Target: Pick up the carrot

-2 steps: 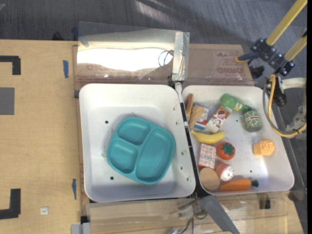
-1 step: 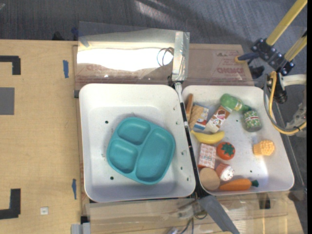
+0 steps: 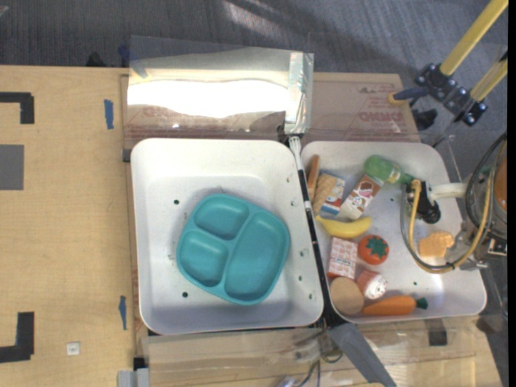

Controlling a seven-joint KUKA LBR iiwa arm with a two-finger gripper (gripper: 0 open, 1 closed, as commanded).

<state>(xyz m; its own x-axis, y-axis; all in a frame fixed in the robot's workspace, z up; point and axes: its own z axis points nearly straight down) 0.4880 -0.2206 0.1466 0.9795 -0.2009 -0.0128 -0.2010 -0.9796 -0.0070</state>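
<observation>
The carrot [image 3: 389, 305] is orange with a green tip and lies flat along the front wall of the right bin [image 3: 463, 297], beside a tan egg-shaped thing [image 3: 347, 294] and a small red can [image 3: 369, 282]. My gripper [image 3: 477, 244] hangs at the right rim of that bin, up and to the right of the carrot and well apart from it. Nothing shows between its fingers.
The right bin also holds a tomato [image 3: 373, 249], a banana [image 3: 347, 226], a green bottle [image 3: 380, 168], small cartons [image 3: 360, 198], a pink box [image 3: 343, 256] and an orange piece [image 3: 435, 244]. In the left bin [image 3: 153, 297] lies a teal divided plate [image 3: 234, 248].
</observation>
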